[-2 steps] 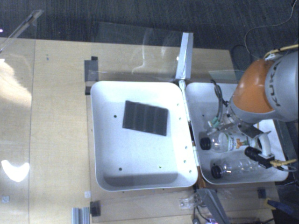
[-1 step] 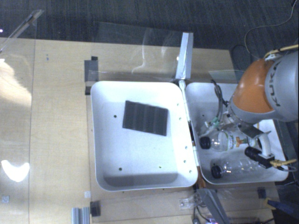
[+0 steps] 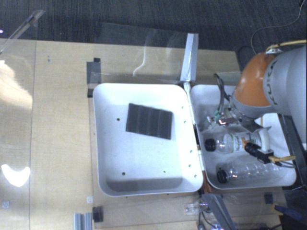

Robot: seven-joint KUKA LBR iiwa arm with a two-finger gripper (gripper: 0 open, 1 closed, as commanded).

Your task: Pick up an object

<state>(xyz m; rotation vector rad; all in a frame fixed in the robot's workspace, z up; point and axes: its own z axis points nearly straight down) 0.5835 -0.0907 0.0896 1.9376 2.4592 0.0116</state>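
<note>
On the left we see a white bin with a dark ridged pad, and in the right bin 2 clear bottles lie beside our gripper, whose grip we cannot tell, so we should descend squarely over the upper bottle's middle before closing.

Left bin: holds a dark ridged pad.
Right bin: two clear bottles lying flat.
Arm: above right bin.
</note>
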